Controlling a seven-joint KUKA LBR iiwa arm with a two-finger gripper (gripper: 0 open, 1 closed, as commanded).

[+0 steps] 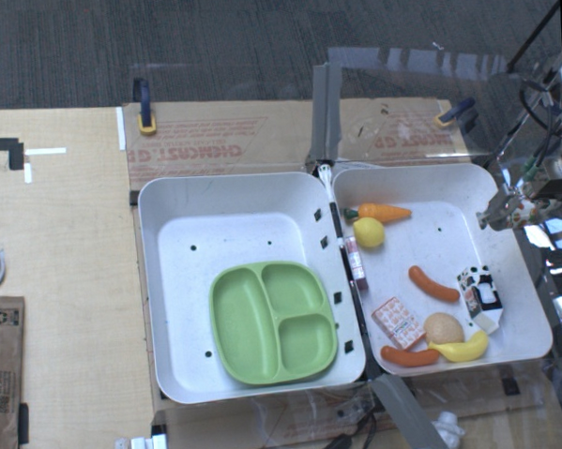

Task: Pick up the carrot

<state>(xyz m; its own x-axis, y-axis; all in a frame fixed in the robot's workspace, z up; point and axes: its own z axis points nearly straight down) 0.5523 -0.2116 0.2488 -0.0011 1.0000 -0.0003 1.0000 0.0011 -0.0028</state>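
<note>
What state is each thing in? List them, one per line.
carrot: lying flat at the right bin's far left, touching the lemon.
lemon: resting just in front of the carrot.
sausage: lying loose mid-bin, apart from the rest.
banana: lying against the front wall.
green divided plate: upright in the left bin, nothing on it.
gripper: at the right bin's right rim, nothing seen held.
</note>
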